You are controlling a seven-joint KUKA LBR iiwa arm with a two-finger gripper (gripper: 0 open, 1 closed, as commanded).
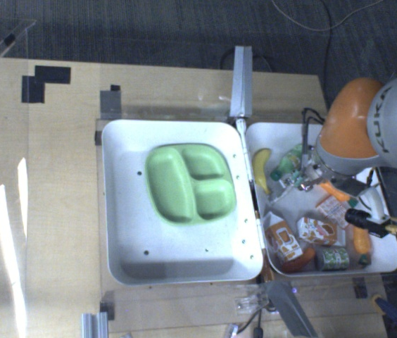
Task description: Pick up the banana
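On the left we see the pale wooden table (51, 210), bare apart from black marks near its far left corner. Moving right, the left white bin (124, 259) holds a green divided tray (190, 182), lying flat near the bin's middle with three compartments facing up.

Across the metal divider, the right white bin (388, 259) is crowded. The banana (261, 170) lies along that bin's left wall, near the far end, yellow and curved, touching nothing of the arm. Just right of it we see a green packet (285, 165). Toward the near edge lie a brown round package (285, 242), a red-and-white packet (316, 230), a small green can (334, 258) and an orange item (361, 241).

The arm (378, 129) leans in from the right, its orange band above the bin's far right part. The claw (303, 177) hangs beside the green packet, right of the banana and apart from it. We cannot tell how it is set, nor that it has hold of anything.
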